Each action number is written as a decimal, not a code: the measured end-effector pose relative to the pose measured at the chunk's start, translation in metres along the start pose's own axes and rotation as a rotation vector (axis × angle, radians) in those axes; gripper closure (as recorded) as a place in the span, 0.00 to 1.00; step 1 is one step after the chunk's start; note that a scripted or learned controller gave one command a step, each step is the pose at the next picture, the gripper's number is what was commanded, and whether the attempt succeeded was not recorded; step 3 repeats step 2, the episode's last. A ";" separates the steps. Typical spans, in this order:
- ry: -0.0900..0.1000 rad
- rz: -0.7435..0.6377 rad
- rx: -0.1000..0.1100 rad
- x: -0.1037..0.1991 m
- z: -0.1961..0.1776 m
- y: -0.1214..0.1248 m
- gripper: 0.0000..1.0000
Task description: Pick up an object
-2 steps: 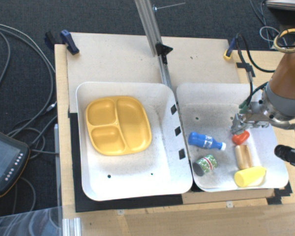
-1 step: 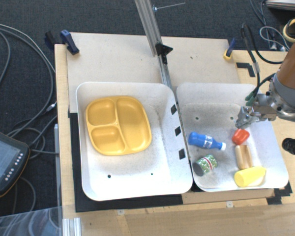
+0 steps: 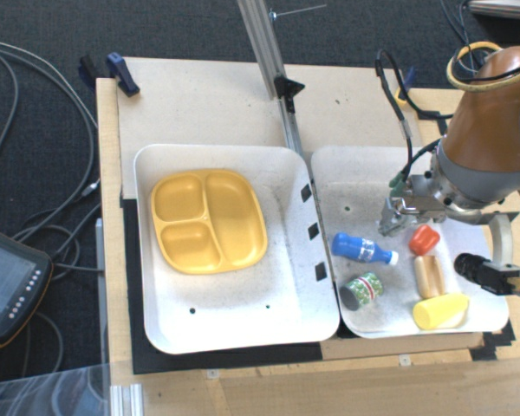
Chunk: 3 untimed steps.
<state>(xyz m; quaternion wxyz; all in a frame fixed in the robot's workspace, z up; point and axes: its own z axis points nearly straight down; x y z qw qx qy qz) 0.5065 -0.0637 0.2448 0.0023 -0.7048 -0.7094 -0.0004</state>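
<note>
The right bin [image 3: 347, 180] holds several small objects. A blue bottle [image 3: 362, 250] lies on its side near the bin's middle. A green and white can [image 3: 364, 289] lies just below it. To the right, a red-capped tan cylinder [image 3: 428, 263] lies above a yellow block [image 3: 440, 311]. My gripper [image 3: 398, 218] hangs over the right bin, above and right of the blue bottle and just left of the red cap. I see nothing held in it.
The left bin [image 3: 156, 319] holds a yellow divided plate [image 3: 210, 221]. A metal pole [image 3: 269, 42] rises between the bins at the back. Cables [image 3: 403, 102] trail beside the arm. A black part [image 3: 481, 271] juts over the right bin's right edge.
</note>
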 end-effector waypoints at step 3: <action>0.000 -0.001 -0.002 0.110 -0.009 -0.020 1.00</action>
